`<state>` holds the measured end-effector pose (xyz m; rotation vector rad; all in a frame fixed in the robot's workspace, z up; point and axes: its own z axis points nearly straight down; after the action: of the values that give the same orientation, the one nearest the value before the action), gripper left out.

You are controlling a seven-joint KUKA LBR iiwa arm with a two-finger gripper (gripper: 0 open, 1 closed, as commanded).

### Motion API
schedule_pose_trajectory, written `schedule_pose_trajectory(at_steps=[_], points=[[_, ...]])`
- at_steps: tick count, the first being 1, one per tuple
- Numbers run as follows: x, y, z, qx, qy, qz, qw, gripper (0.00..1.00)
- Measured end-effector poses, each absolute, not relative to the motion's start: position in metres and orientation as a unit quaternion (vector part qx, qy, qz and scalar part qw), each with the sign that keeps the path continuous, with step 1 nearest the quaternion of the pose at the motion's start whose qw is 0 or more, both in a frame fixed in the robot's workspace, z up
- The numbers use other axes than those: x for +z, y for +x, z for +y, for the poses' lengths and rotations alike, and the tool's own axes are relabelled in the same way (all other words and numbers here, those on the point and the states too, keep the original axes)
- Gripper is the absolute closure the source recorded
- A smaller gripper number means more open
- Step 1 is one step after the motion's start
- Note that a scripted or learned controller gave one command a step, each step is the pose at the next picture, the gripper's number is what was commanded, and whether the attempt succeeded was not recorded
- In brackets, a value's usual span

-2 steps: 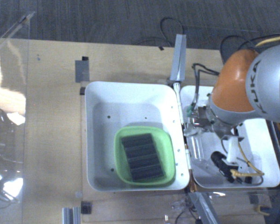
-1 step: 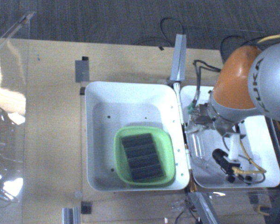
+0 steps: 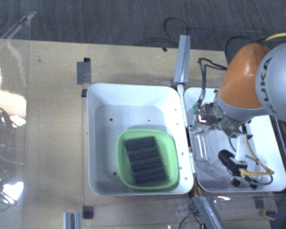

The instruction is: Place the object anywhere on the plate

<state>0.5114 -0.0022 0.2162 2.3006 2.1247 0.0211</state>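
Currently arm over right bin [image 3: 276,128]; green plate [image 3: 169,147] lies left in other bin; gripper [image 3: 202,116] state unreadable.

We see a green plate [image 3: 148,160] in the left bin [image 3: 99,128], lower centre of the frame, with a dark ridged block [image 3: 144,161] lying on it. At right, the arm [image 3: 257,82] hangs over the right bin [image 3: 271,175], above a clear object [image 3: 201,149].

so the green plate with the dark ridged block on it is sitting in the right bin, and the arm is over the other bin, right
Not quite. The camera view shows the green plate, with the dark ridged block on it, in the left bin. The arm is over the right bin.
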Motion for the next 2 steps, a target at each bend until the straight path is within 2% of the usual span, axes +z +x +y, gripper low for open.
schedule_pose_trajectory(at_steps=[1,2], points=[[0.227,0.513,-0.002,0.0083,0.733,0.680,0.006,1.00],[0.212,0.488,-0.020,0.0014,0.617,0.787,0.002,1.00]])
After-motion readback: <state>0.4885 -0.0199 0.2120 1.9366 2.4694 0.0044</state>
